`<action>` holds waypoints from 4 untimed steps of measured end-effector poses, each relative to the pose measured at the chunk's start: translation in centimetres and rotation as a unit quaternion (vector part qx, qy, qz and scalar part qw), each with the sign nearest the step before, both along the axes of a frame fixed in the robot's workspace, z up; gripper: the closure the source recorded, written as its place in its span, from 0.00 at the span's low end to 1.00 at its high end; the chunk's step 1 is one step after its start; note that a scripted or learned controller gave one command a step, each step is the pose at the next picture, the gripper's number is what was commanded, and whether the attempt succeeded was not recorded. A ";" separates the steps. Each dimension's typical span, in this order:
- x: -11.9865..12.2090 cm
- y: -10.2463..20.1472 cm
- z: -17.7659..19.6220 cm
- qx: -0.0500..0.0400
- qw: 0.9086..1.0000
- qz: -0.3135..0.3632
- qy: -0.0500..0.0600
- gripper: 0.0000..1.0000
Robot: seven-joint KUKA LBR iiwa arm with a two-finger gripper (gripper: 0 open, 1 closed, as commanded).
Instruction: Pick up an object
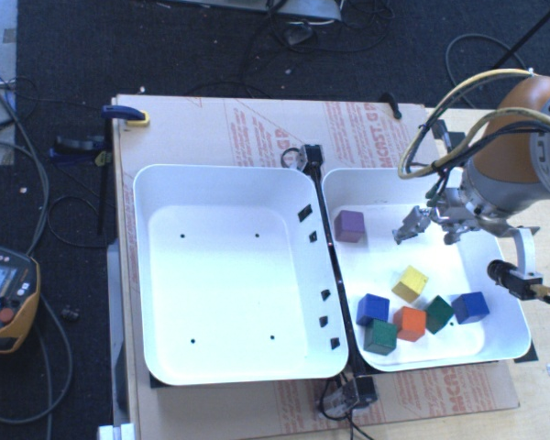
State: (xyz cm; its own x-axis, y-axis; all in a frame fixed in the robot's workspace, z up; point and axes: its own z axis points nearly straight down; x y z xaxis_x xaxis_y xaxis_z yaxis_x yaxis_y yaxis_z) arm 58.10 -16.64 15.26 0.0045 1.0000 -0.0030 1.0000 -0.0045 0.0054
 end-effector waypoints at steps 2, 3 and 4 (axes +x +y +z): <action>-6.1 -2.4 -6.4 0.001 1.000 0.001 0.003 0.00; -7.6 5.9 -6.4 0.002 1.000 0.005 0.002 0.00; 4.8 3.2 5.0 0.001 1.000 0.003 -0.002 0.00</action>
